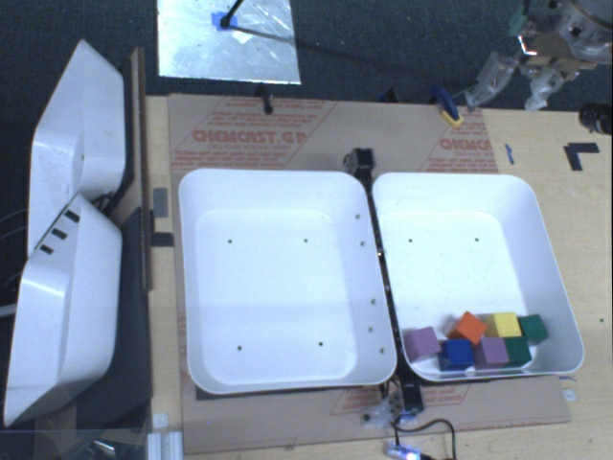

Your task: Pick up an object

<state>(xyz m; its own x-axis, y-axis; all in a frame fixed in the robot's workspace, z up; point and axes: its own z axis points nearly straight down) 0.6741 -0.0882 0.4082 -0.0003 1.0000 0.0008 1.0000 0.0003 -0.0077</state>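
Hanging above the bench's far right corner, the gripper (pixel 514 80) sits well clear of both bins, its two pale fingers (pixel 486 77) spread apart with nothing between them. Below it, the right bin (pixel 536 209) holds a cluster of small blocks packed against its near wall: an orange block (pixel 469 327), a yellow block (pixel 506 325), a green block (pixel 533 329), a blue block (pixel 456 354), and two purple blocks (pixel 421 341) (pixel 492 351). The left bin (pixel 196 257) lies just beside it, their rims touching. A shiny metal sheet (pixel 227 27) rests beyond the bins.
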